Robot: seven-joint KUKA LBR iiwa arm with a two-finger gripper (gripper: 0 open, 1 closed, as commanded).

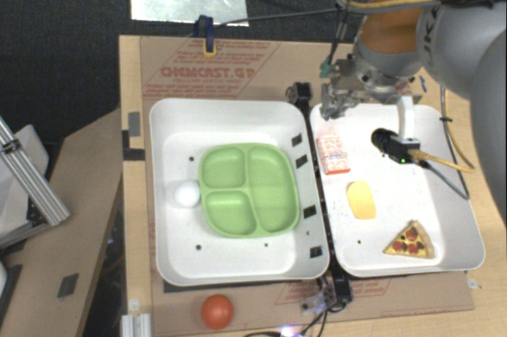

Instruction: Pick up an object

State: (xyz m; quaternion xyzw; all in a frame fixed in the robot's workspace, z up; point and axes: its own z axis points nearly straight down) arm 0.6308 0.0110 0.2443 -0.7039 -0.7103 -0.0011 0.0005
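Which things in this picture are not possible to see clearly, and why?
- pincer: whether open or shut, too small and dark in the camera view.
- small box: its print is too small to read.
- right bin: the far corner is hidden behind the arm.

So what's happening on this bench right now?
The grey arm's gripper hovers at the far left corner of the right bin, just above a small red and white box. A yellow block and toy pizza slice also lie there. The left bin holds a green tray and white ball.
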